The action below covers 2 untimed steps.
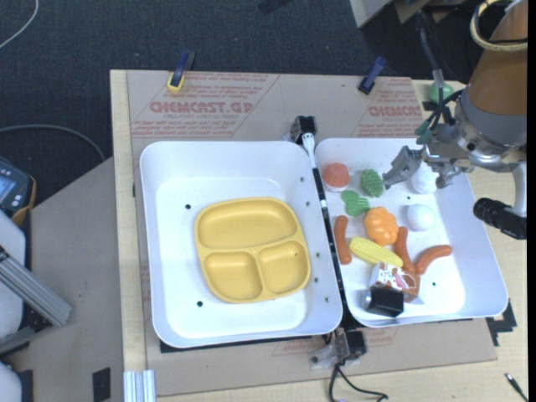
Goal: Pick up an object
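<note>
Yellow plastic tray with three compartments (249, 249) lies flat in the left shallow white bin (163, 224), roughly centred. Both bins sit side by side on a brown board-covered desk (126, 141), held by a yellow clamp (177, 77) and a blue clamp (372, 75) along the far edge.

Right shallow white bin (477, 258) holds the toy food: a red round piece (336, 174) at far left, two green bumpy pieces (371, 182) (355, 203), an orange carrot-like stick (342, 239), an orange pepper-shaped piece (381, 224), a yellow corn cob (375, 251), a white egg-shaped piece (420, 217), two orange-red sausages (433, 256), and a black block (385, 300) nearest the camera.

End effector (421, 167) hangs over the far part of the right bin, beside the green pieces. Finger spread: cannot tell. Nothing visibly between the fingers.
</note>
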Each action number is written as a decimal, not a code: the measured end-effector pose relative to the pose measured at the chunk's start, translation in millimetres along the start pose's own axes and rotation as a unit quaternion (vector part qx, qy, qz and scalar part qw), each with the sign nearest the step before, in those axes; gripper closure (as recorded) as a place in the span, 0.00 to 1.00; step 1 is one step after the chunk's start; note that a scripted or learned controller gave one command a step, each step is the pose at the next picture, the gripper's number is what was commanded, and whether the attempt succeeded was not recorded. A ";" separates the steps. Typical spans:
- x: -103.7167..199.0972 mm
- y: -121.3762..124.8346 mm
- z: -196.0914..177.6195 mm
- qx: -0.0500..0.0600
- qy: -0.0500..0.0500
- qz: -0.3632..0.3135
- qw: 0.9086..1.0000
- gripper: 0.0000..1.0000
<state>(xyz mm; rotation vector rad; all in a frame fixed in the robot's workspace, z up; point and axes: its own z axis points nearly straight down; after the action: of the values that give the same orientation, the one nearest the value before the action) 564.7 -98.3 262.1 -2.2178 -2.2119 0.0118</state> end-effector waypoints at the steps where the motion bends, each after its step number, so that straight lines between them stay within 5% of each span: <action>1: 0.0 2.0 -6.1 -0.006 -0.001 -0.001 1.000 0.00; 2: 6.0 -4.6 41.0 -0.003 0.000 -0.001 1.000 0.00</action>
<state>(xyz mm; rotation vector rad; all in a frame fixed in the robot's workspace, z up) 559.6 -92.3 221.2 -2.2173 -2.2173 0.0055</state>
